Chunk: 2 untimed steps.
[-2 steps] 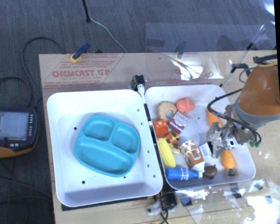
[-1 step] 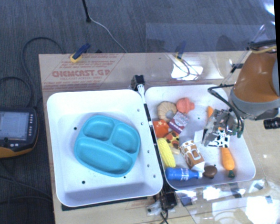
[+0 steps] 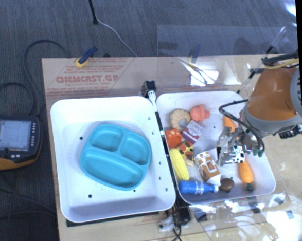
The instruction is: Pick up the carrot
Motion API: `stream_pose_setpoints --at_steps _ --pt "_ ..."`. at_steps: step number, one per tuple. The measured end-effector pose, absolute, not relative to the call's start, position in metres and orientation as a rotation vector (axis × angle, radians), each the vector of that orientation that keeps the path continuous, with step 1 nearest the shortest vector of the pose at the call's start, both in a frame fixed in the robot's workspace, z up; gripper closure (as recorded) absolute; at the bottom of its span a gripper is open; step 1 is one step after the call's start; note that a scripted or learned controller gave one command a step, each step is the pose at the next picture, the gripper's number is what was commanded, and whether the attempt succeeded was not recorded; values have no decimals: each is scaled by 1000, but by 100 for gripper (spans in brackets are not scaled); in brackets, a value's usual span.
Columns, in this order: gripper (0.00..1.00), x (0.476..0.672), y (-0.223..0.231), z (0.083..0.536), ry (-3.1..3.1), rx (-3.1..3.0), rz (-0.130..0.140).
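Hovering low in the right bin point(image 3: 252, 96), your pincer point(image 3: 229, 147) hangs from the grey arm point(image 3: 273, 101) with its orange band, which reaches in from the right edge of the bench point(image 3: 86, 78). You can see the metal fingers point(image 3: 224, 140) pointing down among the toys, but whether they are spread or pressed together cannot be told from this angle, and nothing is visibly caught between them. Your target, the carrot point(image 3: 245, 172), lies just to the right of the pincer near the bin's lower right corner, orange with a dark green tip pointing toward the front wall, apart from the fingers. A small black-and-white piece point(image 3: 238, 156) sits between the pincer and the carrot's upper end. To the pincer's left you have a brown-and-white carton point(image 3: 207, 166), an ear of yellow corn point(image 3: 178, 163), a blue bottle point(image 3: 196, 187) lying along the front wall, and a small brown round piece point(image 3: 226, 183). Farther back sit a tan bun-like item point(image 3: 180, 117) and a pinkish-orange lump point(image 3: 199, 113). In the left bin point(image 3: 68, 110), a blue divided tray point(image 3: 115, 155) rests alone. A handheld controller point(image 3: 12, 140) lies on the carpet at far left.
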<state>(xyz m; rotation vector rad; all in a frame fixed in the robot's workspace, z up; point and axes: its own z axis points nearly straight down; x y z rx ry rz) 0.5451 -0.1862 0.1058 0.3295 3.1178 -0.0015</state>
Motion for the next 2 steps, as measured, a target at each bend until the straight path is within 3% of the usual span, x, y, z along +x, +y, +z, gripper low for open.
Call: stream_pose_setpoints --at_steps 1,2 --pt "100 583 -166 221 3103 358 -2" --pt "100 532 -194 104 3113 262 -3"
